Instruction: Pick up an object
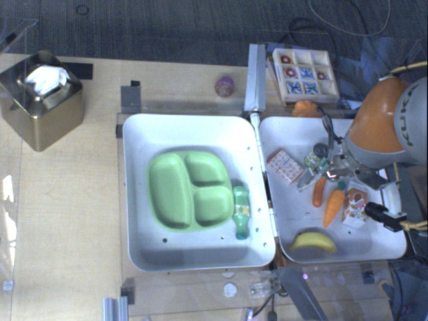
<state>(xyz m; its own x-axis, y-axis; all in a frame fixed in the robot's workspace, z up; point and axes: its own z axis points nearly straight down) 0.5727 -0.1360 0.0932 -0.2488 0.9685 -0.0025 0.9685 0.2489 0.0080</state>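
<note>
My gripper (323, 168) is low in the right bin (381, 249), near its middle. Just below it lie a small orange carrot (319, 191) and a larger carrot (333, 207). To its left a pink patterned box (284, 166) rests flat on the bin floor. At the front of the bin is a yellow banana (314, 241), and a small printed carton (354, 206) sits right of the carrots. The arm's orange band (378, 116) hangs over the bin's back right corner and hides what lies beneath it.
The left bin (134, 246) holds a green divided plate (189, 189) with a green bottle (241, 212) along its right side. Behind the bins are a tile game board (304, 73), a purple ball (225, 85) and a brass box (41, 102) at far left.
</note>
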